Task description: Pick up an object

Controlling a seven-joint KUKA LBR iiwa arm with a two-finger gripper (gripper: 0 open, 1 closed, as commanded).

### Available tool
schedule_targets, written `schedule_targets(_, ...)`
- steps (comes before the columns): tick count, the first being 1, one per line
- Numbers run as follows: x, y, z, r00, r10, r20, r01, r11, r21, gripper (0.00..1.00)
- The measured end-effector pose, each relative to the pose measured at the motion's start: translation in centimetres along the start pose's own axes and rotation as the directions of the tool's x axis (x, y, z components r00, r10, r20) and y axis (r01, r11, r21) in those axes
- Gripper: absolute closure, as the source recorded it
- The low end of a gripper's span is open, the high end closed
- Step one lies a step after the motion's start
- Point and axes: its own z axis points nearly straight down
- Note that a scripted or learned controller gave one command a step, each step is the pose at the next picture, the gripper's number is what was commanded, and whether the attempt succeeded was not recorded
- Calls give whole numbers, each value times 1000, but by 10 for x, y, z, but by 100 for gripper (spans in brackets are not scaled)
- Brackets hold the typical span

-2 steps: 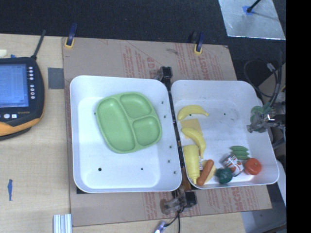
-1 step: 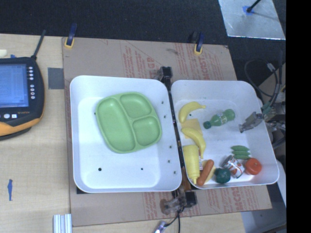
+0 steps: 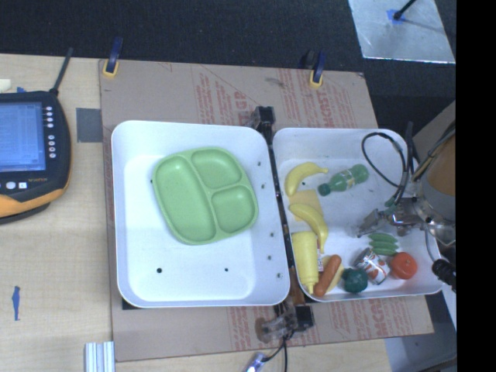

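You see the end effector [image 3: 377,222] low in the right bin [image 3: 341,136], near the bin's right edge, and its metal fingers look spread apart with nothing between them. Just below its tips lies a small green vegetable [image 3: 383,243], almost touching; its long axis runs about parallel to the bin's front edge. In front of that, near the front right corner, are a red tomato [image 3: 403,265], a small can [image 3: 375,268] and a dark green piece [image 3: 355,280]. A carrot [image 3: 328,274] leans diagonally toward the front left corner, beside a yellow corn cob [image 3: 305,257]. Two bananas [image 3: 307,200] lie along the bin's left edge, and a green bottle [image 3: 344,180] points toward the back right corner. The left bin [image 3: 139,285] carries a green divided plate [image 3: 204,195].
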Motion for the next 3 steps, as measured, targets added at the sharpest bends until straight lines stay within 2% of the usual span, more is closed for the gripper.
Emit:
schedule_targets(1,-1,101,5,1000,1,0,-1,1000,-4,0)
schedule_targets(2,20,-15,7,1000,0,0,0,1000,-1,0)
schedule_targets(3,20,-15,-3,1000,-3,1,3,1000,0,100)
